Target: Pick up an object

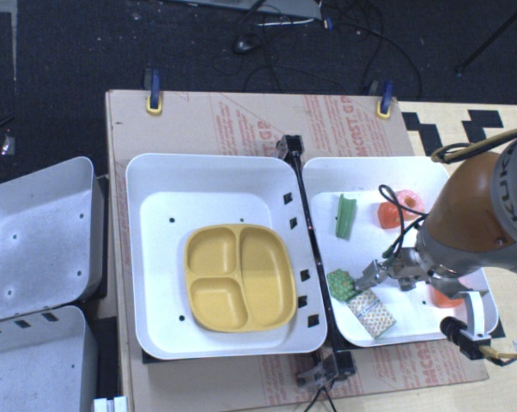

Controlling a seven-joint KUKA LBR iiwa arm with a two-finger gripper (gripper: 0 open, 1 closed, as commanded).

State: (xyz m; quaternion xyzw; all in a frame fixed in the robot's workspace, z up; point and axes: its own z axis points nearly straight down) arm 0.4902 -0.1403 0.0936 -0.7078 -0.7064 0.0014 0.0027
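The right bin (370, 178) holds several small items. A green textured block (339, 283) lies near its left wall, and a speckled flat packet (373, 313) lies just below it. My gripper (367, 276) reaches in from the right, low over the bin floor, with its tip right beside the green block's right edge. A long green piece (345, 216) lies further back. An orange round piece (389, 216) and a pink ring (408, 201) sit at the back right. The arm partly hides another orange piece (447, 299).
The left bin (155, 187) holds a yellow divided plate (240, 276). A black divider (306, 230) runs between the two bins. The grey arm with its orange band (469, 204) covers the right bin's right side. Blue and yellow clamps (155, 93) hold the board's far edge.
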